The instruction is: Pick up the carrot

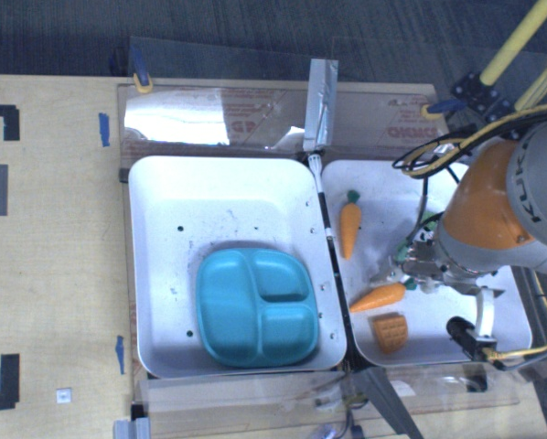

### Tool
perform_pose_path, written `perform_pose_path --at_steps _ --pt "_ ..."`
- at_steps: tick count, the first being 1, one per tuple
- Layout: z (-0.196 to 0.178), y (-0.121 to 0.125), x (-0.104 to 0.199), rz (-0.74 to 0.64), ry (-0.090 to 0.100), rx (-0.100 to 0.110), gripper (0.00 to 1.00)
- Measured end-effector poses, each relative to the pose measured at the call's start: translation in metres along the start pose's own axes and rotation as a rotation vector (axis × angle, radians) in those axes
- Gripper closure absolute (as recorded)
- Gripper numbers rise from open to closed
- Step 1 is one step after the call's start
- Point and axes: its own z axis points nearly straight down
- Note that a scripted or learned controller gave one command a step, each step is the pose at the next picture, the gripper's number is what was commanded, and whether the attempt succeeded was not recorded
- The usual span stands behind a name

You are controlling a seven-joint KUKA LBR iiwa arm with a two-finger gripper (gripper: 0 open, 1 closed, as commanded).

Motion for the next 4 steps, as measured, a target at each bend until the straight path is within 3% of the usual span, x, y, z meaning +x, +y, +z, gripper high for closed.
perform_pose_path --at_steps 1,2,3,4 --pt "-0.099 0.017 0.031 0.091 0.002 0.004 0.0" --pt "-0.032 -0.005 0.009 -0.188 0.003 0.012 0.0" --pt "-0.011 -0.003 0.011 -0.325 0.004 -0.023 0.0" --pt "-0.026 0.002 0.011 -0.323 0.002 -0.037 1.0"
